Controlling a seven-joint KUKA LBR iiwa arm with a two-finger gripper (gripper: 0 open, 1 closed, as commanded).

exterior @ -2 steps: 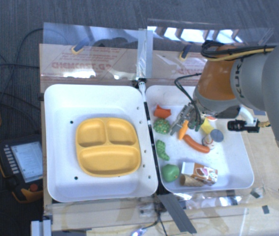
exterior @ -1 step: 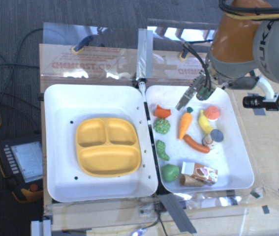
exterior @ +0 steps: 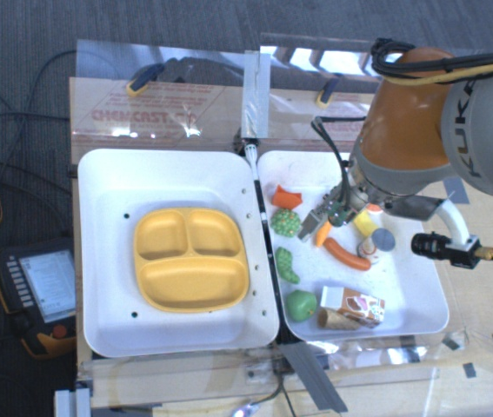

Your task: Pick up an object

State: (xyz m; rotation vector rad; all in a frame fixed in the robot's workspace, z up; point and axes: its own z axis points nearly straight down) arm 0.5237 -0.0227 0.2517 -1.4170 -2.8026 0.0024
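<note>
Nearest the camera, along the front wall of the right bin [exterior: 433, 320], a small printed carton [exterior: 361, 306] is seen lying on its side, with a brown roll-shaped piece [exterior: 337, 321] touching its lower left edge and a green round item [exterior: 300, 304] just beside that to the left. Further back, a dark green leafy piece [exterior: 286, 264] is found near the divider, with a knobbly green broccoli-like piece [exterior: 285, 223] behind it and an orange wedge [exterior: 287, 199] behind that again. A red-orange sausage shape [exterior: 348, 254] is laid at a slant in the middle of the bin, with a yellow item [exterior: 365, 222] and a small grey-blue round piece [exterior: 383, 240] close by on its right.

The gripper [exterior: 320, 223] is lowered into the right bin, just right of the broccoli-like piece and above the left end of the sausage shape. Whether it is apart, together or clamped on anything cannot be told from this angle.

In the left bin [exterior: 98, 259], a yellow sectioned tray [exterior: 192, 257] is set flat near the middle.
</note>
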